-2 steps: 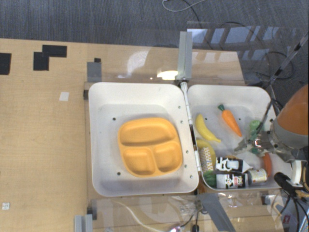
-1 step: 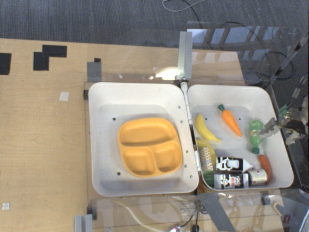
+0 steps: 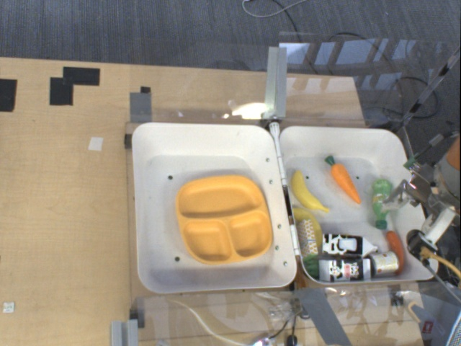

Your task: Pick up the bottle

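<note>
**Bottle at the near edge of the right bin**

Lying on its side along the near wall of the right bin [image 3: 374, 139], the bottle [image 3: 356, 268] is dark with a white printed label and a pale metallic cap pointing right. A black-and-white item [image 3: 346, 245] touches it on the far side. The gripper [image 3: 403, 193] sits at the bin's right edge; whether it is clenched or released cannot be told.
</note>
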Motion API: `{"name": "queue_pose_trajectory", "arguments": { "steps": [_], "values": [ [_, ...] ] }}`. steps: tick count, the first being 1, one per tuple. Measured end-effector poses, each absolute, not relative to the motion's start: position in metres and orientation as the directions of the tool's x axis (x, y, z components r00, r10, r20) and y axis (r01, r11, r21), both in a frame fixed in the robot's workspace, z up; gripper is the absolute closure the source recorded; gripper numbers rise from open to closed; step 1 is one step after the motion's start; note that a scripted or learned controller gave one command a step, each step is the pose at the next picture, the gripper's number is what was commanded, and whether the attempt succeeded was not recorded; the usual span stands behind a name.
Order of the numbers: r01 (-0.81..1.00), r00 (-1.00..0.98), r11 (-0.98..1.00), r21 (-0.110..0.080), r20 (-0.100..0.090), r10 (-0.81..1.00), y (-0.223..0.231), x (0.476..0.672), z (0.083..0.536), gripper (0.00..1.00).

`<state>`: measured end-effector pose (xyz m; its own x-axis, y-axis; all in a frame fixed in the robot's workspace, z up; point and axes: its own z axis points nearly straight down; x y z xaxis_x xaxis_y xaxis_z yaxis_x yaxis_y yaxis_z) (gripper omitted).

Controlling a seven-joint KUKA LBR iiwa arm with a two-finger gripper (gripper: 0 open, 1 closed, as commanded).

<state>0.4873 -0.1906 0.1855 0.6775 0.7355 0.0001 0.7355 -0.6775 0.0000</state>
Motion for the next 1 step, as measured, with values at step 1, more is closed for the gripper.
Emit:
{"name": "queue_pose_trajectory", "arguments": {
  "steps": [1],
  "values": [
    [0.486, 0.874, -0.874, 0.0, 0.0, 0.486, -0.1959, 0.4872, 0.1957, 0.0]
  ]
}}
